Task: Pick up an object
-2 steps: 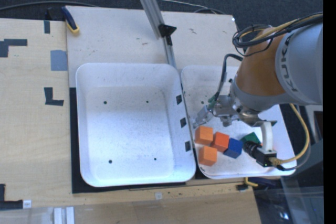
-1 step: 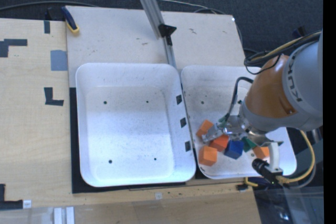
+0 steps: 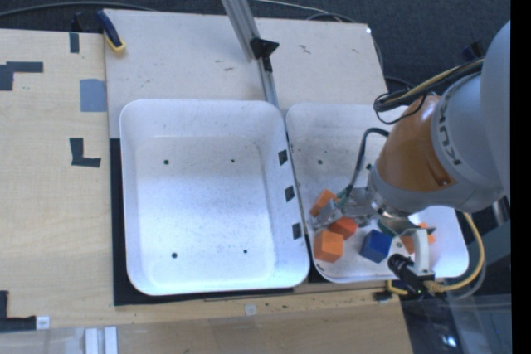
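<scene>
Orange blocks and a blue one are seen gathered at the near end of the right bin (image 3: 332,137), where the arm (image 3: 448,149) is lowered over them. Nearest the front rim, an orange cube (image 3: 329,245) is seen lying on the bin floor, and just beside it, to the right, a blue cube (image 3: 376,245) is found. A little farther in, a smaller orange block (image 3: 343,227) and another orange piece (image 3: 322,201) are placed close to the gripper (image 3: 353,207), whose dark metal parts are seen among them; whether anything is gripped, or how wide it is set, cannot be told, since the wrist covers most of it. An orange and white item (image 3: 419,238) is partly hidden beneath the arm at the right. The left bin (image 3: 137,178) is set against the right one, its white floor marked with a few dark dots. Small black tabs are fixed along the wall shared by the two bins. Farther back, a metal rail (image 3: 236,0) is laid slantwise across the bench (image 3: 166,54), and a blue and yellow tool (image 3: 111,31) is seen at the far left corner. No brand, label or legible writing can be made out anywhere.
</scene>
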`<state>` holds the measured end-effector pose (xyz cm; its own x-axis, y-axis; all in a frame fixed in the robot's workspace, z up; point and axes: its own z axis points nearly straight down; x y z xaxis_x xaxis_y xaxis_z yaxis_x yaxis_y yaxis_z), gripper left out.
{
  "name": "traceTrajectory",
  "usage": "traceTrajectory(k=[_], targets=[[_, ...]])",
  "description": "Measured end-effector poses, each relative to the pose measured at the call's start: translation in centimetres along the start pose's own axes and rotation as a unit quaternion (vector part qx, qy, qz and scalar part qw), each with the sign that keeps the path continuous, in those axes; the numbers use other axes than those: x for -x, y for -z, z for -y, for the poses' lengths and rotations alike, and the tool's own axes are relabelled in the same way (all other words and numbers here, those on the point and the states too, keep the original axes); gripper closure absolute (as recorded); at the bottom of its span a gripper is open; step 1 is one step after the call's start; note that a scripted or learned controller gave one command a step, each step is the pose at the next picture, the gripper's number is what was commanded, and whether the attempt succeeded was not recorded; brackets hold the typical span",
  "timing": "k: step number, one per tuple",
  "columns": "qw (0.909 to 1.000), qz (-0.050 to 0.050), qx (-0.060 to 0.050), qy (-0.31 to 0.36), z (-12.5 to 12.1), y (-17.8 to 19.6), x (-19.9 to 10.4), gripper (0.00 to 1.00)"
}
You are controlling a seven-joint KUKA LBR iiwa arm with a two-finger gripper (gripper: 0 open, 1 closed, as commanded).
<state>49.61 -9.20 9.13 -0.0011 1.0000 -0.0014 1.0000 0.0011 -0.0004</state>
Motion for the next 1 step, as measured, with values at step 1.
traceTrajectory(k=[1], targets=[[1.0, -0.001, -0.002, 0.0, 0.1, 0.99, -0.08, 1.0]])
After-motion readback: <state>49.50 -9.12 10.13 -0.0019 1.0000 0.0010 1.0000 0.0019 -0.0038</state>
